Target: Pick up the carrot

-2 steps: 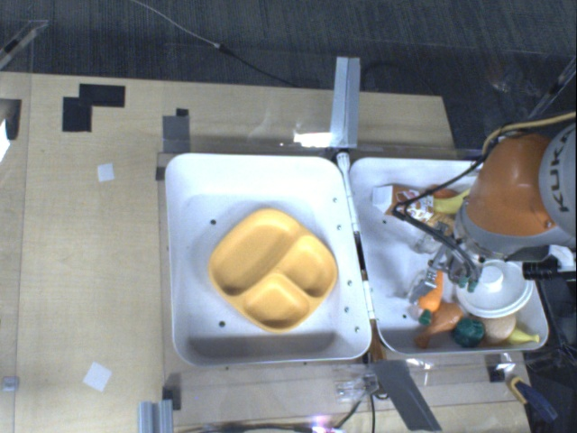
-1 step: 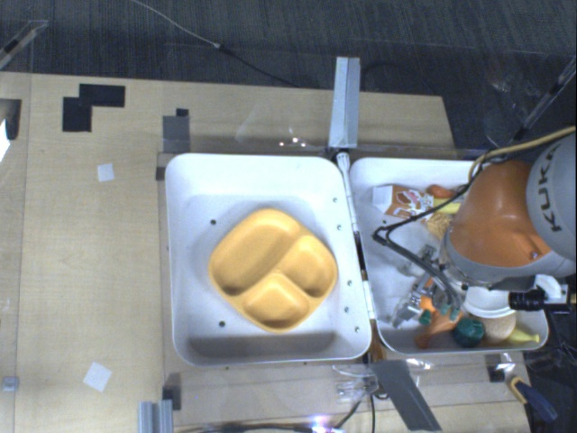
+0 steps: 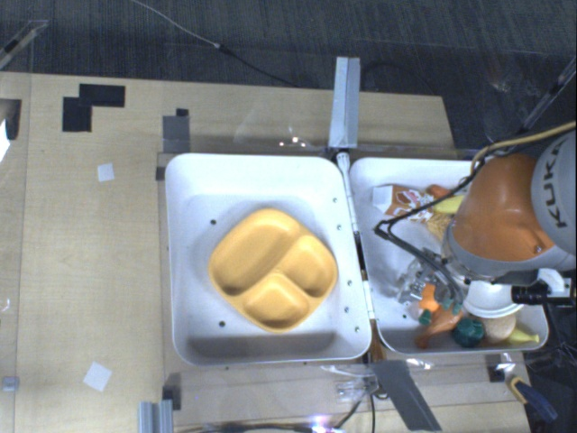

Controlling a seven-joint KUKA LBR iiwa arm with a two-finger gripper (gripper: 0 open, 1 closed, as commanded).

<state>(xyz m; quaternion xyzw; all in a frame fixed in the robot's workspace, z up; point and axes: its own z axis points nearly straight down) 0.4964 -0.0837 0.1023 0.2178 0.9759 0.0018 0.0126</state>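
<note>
The arm's orange band [image 3: 505, 210] looms over the right bin [image 3: 365, 242], the gripper [image 3: 429, 289] low among clutter, finger state impossible to tell, the carrot [image 3: 439, 321] lying just below it, slanting down-left.

white bins: 2, side by side mid-frame [image 3: 180, 242] [image 3: 379, 233] | yellow divided tray: 1, in left bin [image 3: 273, 267] | robot arm: 1, frame right [image 3: 505, 215] | small items in right bin: several, partly hidden, count unclear
</note>
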